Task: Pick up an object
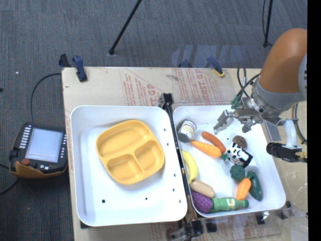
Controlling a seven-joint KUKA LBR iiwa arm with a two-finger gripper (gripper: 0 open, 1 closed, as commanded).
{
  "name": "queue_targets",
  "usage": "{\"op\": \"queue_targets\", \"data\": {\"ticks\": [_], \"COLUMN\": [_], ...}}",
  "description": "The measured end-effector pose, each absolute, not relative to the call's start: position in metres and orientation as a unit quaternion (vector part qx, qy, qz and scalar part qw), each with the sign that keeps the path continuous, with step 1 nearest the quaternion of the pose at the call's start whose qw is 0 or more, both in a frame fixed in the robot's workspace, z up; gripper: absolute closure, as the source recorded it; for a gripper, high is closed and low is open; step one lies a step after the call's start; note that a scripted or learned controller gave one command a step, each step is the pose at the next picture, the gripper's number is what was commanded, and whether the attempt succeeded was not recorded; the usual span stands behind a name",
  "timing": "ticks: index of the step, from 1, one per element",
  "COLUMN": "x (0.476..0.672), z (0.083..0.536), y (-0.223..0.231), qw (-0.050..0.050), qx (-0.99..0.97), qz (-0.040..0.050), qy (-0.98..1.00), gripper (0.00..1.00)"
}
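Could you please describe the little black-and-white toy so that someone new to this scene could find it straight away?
Look in the right white bin, toward its right side, below the gripper. The cow toy lies between the orange carrot and the broccoli. It is the only black-and-white patched thing among the coloured play food.

toys lying in the right bin, all below the gripper

nearest the open jaws, just under them, lie two carrots, a small jar to their left and a black-and-white cow with a brown ball; farther off lie a banana, broccoli, a potato, a purple grape bunch, a green bottle and a third carrot.
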State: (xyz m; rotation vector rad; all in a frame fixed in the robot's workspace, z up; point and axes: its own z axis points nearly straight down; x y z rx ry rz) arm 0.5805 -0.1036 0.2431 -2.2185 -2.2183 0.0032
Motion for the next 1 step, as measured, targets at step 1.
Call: {"op": "queue_targets", "data": {"ticks": [1], "x": [0.5851], "z": [0.1173], "y": [-0.0916], "qw": [0.009], "qx": [-0.704], "qz": [0.0052], "qy": [-0.711], "gripper": [0.00]}}
